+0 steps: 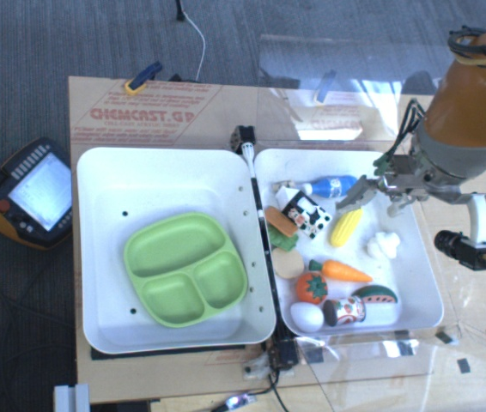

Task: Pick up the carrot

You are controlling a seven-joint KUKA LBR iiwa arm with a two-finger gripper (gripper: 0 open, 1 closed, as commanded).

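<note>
The carrot (343,271), orange with a green top, lies flat in the right bin (426,277), near its middle and pointing right. My gripper (374,199) hangs over the bin's far right part, above and to the right of the carrot and clear of it. Its fingers (355,193) are spread open with nothing between them. A yellow corn cob (346,227) sits between the gripper and the carrot.
Around the carrot are a tomato (310,287), a white egg (306,317), a watermelon slice (376,297), a white lump (385,245), a blue bottle (330,185) and a black-and-white block (313,216). The left bin (106,178) holds a green divided plate (185,269).
</note>
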